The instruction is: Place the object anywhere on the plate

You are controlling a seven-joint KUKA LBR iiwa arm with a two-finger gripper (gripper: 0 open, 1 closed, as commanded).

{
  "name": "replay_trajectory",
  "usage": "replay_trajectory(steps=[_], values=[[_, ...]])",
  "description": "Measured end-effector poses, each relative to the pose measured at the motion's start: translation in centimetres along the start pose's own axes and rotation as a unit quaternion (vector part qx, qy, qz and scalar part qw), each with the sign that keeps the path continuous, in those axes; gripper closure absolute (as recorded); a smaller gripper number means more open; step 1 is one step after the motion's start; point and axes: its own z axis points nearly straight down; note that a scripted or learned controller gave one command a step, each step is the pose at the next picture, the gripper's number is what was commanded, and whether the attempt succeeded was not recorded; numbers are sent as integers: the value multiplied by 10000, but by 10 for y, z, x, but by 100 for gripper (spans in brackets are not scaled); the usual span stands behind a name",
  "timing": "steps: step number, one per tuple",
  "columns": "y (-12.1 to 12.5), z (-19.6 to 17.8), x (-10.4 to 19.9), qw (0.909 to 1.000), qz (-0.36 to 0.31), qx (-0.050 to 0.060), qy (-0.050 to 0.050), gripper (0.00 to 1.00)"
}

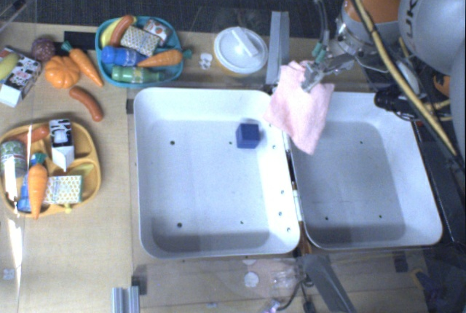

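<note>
1. The gripper [314, 78] is hanging over the far edge of the bins, close to the wall between them. Its fingers are pinching shut on the top of a pink cloth [297, 113].

2. The pink cloth is dangling from the gripper. It is drooping down over the spot where the left bin [211, 217] and the right bin [371, 217] are meeting, and its lower corner is hanging toward the right bin.

3. The cloth is looking soft and floppy. I think it is very light. It is folding and sagging, so it is going to swing and change shape when the arm is moving.

4. I think a pinch on a bunched-up top edge is a good way to hold it, like the gripper is doing now. A grab on one thin layer could be slipping out.

5. A small blue block [248, 135] is sitting in the left bin, toward the far side. It is just left of the cloth and not touching it.

6. A white plate [241, 50] is sitting on the bench past the far edge of the left bin. It is near the gripper, a little to the left and farther away.

7. I think the cloth needs to go over that plate and then be let go. Because it is floppy, part of it may be hanging off the rim.

8. Toy food in a blue bowl [138, 51] and on a yellow tray [49, 169] is sitting well off to the left.
</note>
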Motion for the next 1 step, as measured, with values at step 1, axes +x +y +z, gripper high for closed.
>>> replay_trajectory(steps=[1], values=[[2,32,1,10000,-25,8,3,100]])
